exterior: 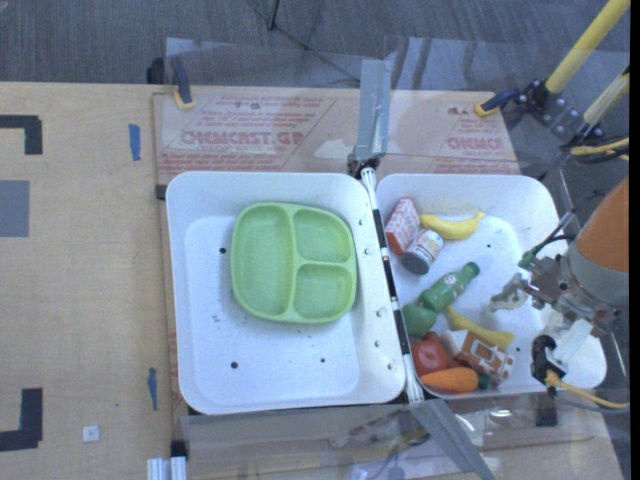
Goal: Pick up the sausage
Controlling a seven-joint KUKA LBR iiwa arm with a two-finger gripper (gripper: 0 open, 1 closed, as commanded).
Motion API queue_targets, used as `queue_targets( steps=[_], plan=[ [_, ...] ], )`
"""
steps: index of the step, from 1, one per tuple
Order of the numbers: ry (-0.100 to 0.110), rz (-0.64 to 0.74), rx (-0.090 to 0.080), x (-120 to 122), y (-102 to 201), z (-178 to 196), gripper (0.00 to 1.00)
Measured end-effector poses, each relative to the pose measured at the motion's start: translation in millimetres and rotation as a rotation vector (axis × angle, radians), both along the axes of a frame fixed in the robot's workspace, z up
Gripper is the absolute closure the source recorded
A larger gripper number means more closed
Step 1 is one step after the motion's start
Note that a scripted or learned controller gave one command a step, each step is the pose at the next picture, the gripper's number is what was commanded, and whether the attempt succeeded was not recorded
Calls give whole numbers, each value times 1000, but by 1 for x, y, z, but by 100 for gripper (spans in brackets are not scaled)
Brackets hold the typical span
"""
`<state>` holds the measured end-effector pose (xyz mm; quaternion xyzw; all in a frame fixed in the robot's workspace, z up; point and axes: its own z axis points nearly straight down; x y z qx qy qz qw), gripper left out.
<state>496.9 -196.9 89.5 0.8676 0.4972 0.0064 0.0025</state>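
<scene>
My gripper [520,293], whose state I cannot tell, could snag the green bottle [450,286] in this crowded right bin [530,193].

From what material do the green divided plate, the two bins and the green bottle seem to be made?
The green divided plate looks like moulded plastic: one even pale green, matte, with soft rounded ridges. The two white bins also look like plastic, smooth, with a slight sheen and rounded corners. The green bottle is probably toy plastic, glossy with a small highlight; at this size, glass cannot be excluded.
</scene>
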Motion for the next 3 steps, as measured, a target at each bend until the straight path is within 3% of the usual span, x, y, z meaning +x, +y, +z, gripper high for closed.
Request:
queue_targets(
  steps=[1, 2, 3],
  plan=[
    [-1, -296, 6, -10, -2, 0, 0],
    [4, -832, 9, -12, -8, -1, 0],
    [29, -510, 31, -9, -13, -1, 0]
  ],
)
